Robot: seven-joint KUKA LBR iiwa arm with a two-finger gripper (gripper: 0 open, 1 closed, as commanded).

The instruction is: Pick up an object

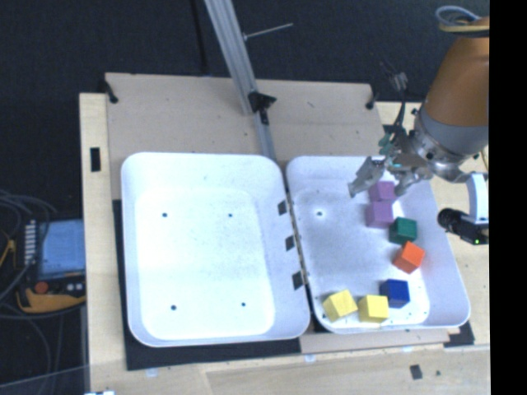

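Bench [329, 105]: light wood on a dark floor; two white bins side by side
Left bin [206, 245]: nothing in it
Right bin [329, 245]: holds seven blocks
Tool [380, 174]: over the far part of the right bin; fingers apart, above the upper purple block [381, 192], nothing gripped
Blocks: second purple block [378, 213] touching the first; green block [403, 230] and orange block [409, 256] toward the right wall; blue block [396, 291] and two yellow blocks [340, 304] [373, 308] at the near edge

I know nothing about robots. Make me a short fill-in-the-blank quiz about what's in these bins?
1. All the blocks lie in the ___ bin.
2. Two blocks at the near edge are ___.
3. The gripper hovers by the ___ blocks.
4. The green block sits just above the ___ block.

Answers: right; yellow; purple; orange
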